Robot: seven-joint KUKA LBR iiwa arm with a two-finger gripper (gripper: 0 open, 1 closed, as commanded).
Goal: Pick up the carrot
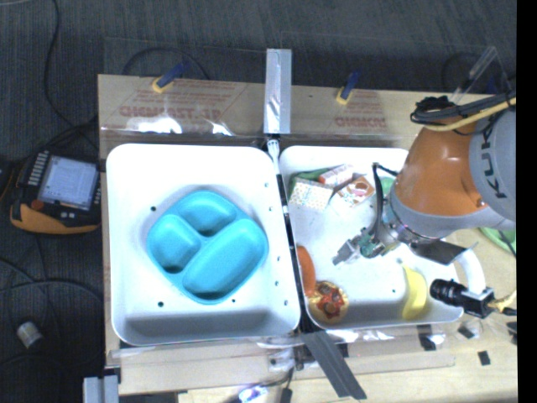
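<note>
You see the gripper [357, 248] low in the right bin [369, 296]; whether its jaws are parted you cannot tell; the carrot [305, 267] lies just left of them, untouched.

I can read one thing only: a black "K" on the grey arm [502, 162], cut off at the frame edge. Red print on the cardboard [193, 103] behind the bins looks mirrored and too blurred to make out. Box [309, 195] labels are unreadable too.
</note>
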